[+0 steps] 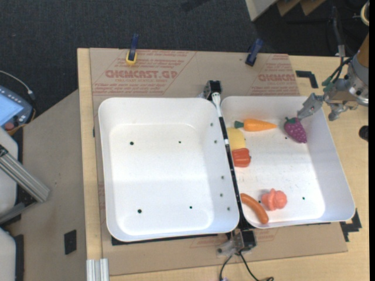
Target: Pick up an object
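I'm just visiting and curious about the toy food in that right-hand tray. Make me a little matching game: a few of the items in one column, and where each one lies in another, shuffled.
Things:
1. carrot
2. purple grapes
3. sausage
4. red pepper

Places in the right bin:
A. near corner, by the divider between the bins
B. far side, just below the gripper
C. against the divider, about halfway along, next to a yellow piece
D. far side, close to the divider, lying sideways

Pairs: 1-D, 2-B, 3-A, 4-C
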### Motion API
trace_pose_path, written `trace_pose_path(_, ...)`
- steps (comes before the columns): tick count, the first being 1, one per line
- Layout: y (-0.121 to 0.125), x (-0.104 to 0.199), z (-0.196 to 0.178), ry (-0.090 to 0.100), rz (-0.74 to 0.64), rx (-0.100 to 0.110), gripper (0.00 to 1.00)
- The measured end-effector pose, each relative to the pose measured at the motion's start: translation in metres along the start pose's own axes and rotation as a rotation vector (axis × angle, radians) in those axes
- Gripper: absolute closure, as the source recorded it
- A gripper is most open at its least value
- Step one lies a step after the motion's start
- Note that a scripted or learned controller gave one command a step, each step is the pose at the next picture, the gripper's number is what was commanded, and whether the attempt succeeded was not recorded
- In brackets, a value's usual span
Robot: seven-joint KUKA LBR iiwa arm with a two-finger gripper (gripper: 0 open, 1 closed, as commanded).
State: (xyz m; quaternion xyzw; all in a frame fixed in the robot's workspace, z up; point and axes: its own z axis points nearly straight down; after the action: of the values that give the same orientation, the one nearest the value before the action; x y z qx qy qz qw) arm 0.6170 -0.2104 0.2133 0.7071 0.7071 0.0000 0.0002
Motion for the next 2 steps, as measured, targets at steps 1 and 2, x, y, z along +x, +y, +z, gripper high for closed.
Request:
trace_pose_path(1,-0.0998,-0.0169,-0.1945,-0.010,0.004,-0.019,0.00)
trace_pose_path(2,-0.0979,-0.0143,-0.1947,-0.005,-0.001,-0.006,1.00)
